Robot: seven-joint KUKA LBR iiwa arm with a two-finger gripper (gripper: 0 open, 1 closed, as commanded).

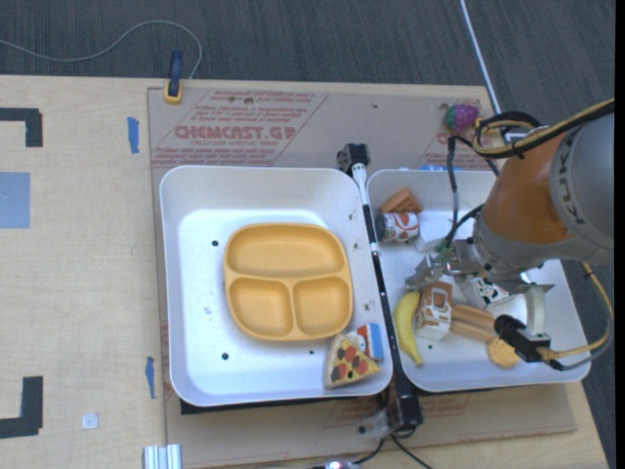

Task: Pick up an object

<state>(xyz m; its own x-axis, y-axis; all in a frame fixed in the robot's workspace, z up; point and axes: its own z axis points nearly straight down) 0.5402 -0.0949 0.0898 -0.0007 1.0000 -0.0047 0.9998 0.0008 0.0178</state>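
We see the gripper (437,267) low inside the right bin (571,345), near that bin's centre, at the end of a grey arm (576,189) with an orange band (518,203) that reaches in from the right. We cannot tell its state, because the metal parts at its tip are too small and cluttered to read. Nothing visibly sits in its grasp.

Just below the gripper lies a small brown and white carton (435,308), roughly upright in the view. To its left a yellow banana (407,327) lies along the bin's left wall, its long axis running from the bin's near edge toward its far edge, curving slightly, with its lower tip pointing at the near left corner. To the right of the carton a tan stick-shaped piece (474,322) lies with its long axis running left to right, angled down toward a round cookie (503,353) by the near edge. Toward the far left corner rest a red and white can (400,227) and an orange-brown wedge (400,202).

The left bin (186,262) holds a yellow three-section plate (288,279) at its centre. A pizza slice toy (350,362) sits in its near right corner, with a small blue and orange item (368,339) just beside it.

Both bins rest on a cardboard sheet (244,125) on the pale wooden surface (78,262).
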